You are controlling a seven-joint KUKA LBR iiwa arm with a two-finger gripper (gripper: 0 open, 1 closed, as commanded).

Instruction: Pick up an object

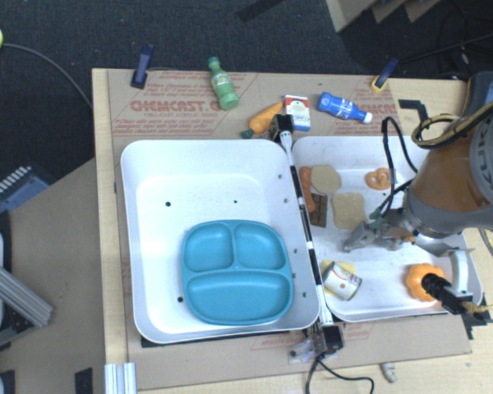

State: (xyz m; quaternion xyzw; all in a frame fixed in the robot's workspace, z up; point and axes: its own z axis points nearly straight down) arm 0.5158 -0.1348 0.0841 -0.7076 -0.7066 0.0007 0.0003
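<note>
My gripper [355, 239] reaches in from the right, low over the right bin [370, 306], with its dark fingers spread and nothing between them. Just above it lies a tan flat slab [347, 210]. Farther back sit a round tan cookie [324, 177], a brown bar [315, 203] and a small orange pretzel-like piece [379, 177]. A small white and yellow can [342, 279] lies on its side below the gripper. An orange fruit [419, 281] rests at the bin's front right, under the arm.
The left bin [148, 171] holds a blue divided plate [237, 269]. Behind the bins on the cardboard lie a green bottle [223, 83], a blue bottle [343, 107], a small carton [297, 112] and an orange toy [265, 117]. Cables loop over the arm.
</note>
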